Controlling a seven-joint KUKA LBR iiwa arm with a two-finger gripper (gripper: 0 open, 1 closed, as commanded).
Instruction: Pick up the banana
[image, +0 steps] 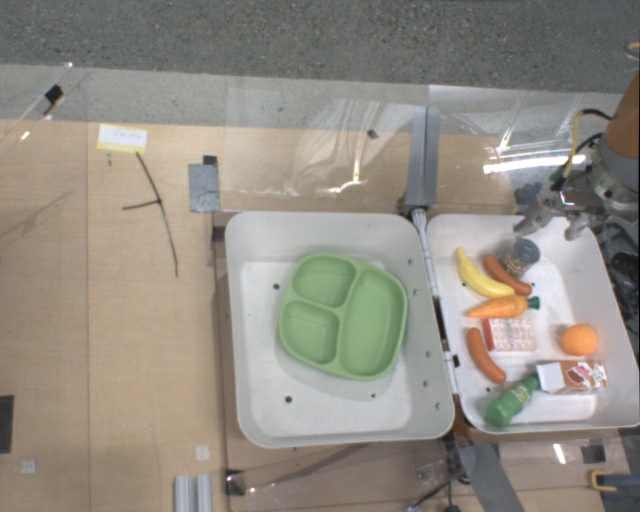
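Camera view. Looks down on two white bins side by side: left bin (250, 300) with a green divided plate (343, 317), right bin (585, 290) crowded with toy food. Places the gripper (557, 215) over the far rim of the right bin, near the can (518, 256) and apart from the banana (480, 275). Cannot tell from this slant whether the pincer is spread or pressed together; shows nothing pinched in it.

Finds the banana in the right bin's far left part, just beside the wall that divides the bins.

Risks, as a judgement: leaves little room on the wall side for a clean descent, so could strike the rim or slide off the fruit. Has a red sausage (501, 272) touching the banana's right flank and a carrot (497, 308) just below its tip, so could catch a neighbour instead, or both together. Puts the can close to the path, so could knock it over on the way down. Offers a curved, smooth skin, likely to roll or squirt free under an off-centre squeeze.

Appears bright yellow, short and curved, lying flat, running from upper left to lower right, unmarked as far as can be made out.
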